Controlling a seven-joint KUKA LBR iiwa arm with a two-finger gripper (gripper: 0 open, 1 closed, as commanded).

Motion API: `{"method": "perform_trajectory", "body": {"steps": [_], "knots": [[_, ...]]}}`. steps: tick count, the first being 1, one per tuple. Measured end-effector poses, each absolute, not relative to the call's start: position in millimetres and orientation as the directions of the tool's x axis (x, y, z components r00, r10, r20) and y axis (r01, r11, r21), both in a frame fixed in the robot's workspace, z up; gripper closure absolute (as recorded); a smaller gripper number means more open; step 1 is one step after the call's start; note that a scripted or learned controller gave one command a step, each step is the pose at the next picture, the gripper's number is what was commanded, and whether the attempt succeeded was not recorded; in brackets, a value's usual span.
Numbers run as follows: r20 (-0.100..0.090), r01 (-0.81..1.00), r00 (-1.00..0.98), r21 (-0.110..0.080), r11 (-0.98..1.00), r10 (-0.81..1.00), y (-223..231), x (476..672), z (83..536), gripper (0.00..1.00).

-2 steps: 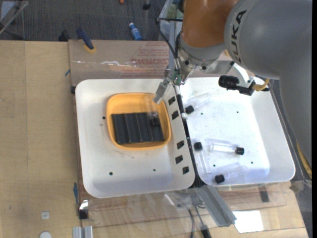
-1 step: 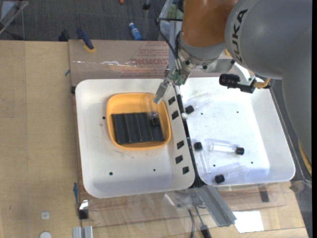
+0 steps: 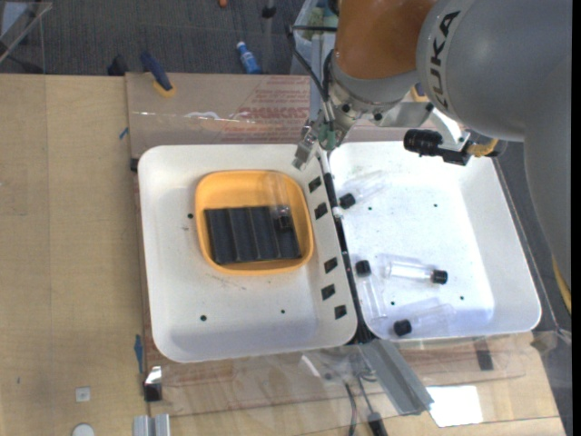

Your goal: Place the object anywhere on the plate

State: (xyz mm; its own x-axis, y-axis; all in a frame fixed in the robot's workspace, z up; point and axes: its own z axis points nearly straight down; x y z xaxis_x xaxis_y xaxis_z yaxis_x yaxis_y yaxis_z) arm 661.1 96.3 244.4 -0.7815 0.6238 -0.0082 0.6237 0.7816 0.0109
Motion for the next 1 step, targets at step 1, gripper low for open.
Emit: {"method": "perform_trajectory", "body": {"steps": [1], "knots": [[-0.008, 0.624, -0.782, 0.011, 0.782, 0.624, 96.3, 661.0, 244.1, 0.0]]}}
